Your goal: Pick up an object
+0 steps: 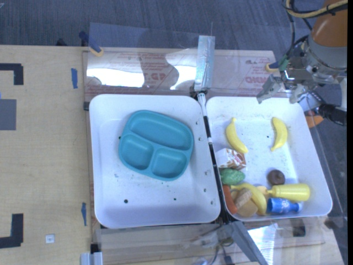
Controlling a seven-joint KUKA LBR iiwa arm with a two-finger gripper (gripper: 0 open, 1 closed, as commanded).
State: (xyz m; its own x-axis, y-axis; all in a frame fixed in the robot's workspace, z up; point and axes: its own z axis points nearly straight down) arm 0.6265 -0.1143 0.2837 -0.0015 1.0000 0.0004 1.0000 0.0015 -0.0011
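Observation:
The right bin (pixel 317 164) holds several toy foods. Two yellow bananas lie near its back, one (pixel 236 137) to the left and one (pixel 279 132) to the right. Along the front lie a white snack packet (pixel 232 159), a green vegetable (pixel 232 176), a brown donut (pixel 276 176), a yellow bottle (pixel 290 191) and a blue can (pixel 282 206). My gripper (pixel 282 95) hangs over the bin's back right rim, above and behind the right banana. It is open, with nothing between its fingers.
The left bin (pixel 105 164) holds a teal divided plate (pixel 156 144). An upright clear panel with a metal post (pixel 205 59) stands behind the bins. An orange piece (pixel 229 199) and a tan piece (pixel 246 204) crowd the right bin's front left corner.

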